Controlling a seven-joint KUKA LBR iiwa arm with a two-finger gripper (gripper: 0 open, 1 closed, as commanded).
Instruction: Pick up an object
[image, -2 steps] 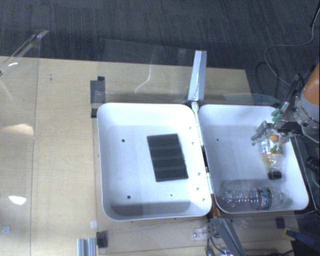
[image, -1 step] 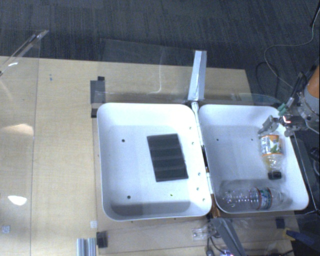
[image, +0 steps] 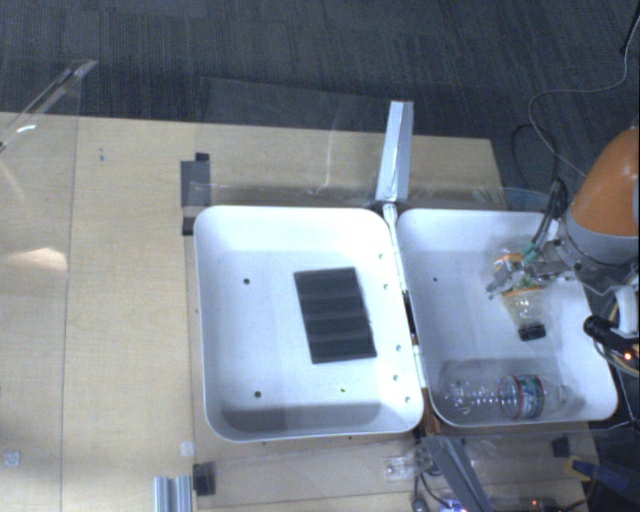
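Two white bins (image: 300, 225): jaws (image: 520, 275) hang over right one, their state unclear, above clear bottle (image: 500, 395).

A clear plastic bottle (image: 497, 395) with a blue label band is lying on its side along the near wall of the right bin (image: 440, 300). A dark ribbed rectangular block (image: 334, 314) is lying flat, slightly turned, in the left bin (image: 230, 300).

2 white bins sit on the wooden bench (image: 110, 330): the left bin (image: 225, 300) and, touching its right side, the right bin (image: 450, 250). A grey metal post (image: 396, 150) rises behind their junction.
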